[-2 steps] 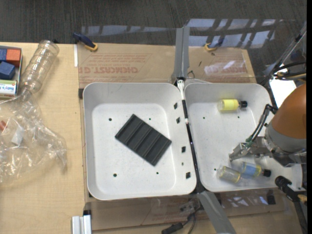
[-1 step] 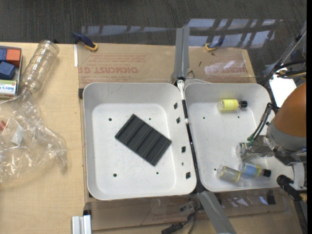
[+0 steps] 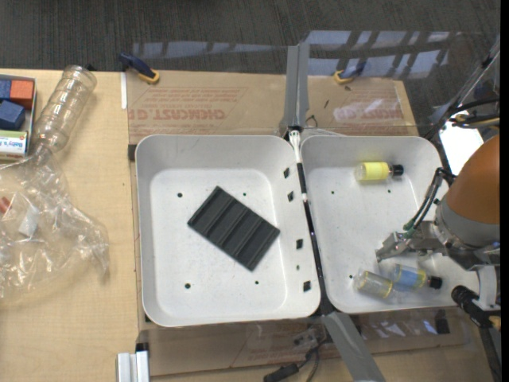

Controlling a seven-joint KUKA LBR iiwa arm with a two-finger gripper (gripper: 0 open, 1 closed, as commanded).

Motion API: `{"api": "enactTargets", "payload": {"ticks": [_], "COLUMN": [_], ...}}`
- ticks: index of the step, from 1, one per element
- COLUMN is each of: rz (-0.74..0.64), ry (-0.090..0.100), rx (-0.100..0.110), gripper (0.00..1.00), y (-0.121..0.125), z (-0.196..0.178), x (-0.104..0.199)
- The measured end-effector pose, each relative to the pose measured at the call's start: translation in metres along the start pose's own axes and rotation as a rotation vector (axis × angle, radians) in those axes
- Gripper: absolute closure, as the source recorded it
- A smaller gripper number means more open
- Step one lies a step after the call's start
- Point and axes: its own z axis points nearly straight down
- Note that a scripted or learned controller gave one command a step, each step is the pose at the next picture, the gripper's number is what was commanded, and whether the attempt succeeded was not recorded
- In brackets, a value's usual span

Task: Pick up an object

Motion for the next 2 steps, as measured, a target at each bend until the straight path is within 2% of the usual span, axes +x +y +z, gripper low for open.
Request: {"api": "enactTargets", "payload": {"ticks": [1,2], "rz": [-0.001,0.000], "ry": [0.000,0.000], "rx": [0.001,0.001], "gripper": [1.00,0.00], "y": [0.0000,0.0000], "z": [-0.0083,-0.0083], "x": [-0.0004,-0.0004]}}
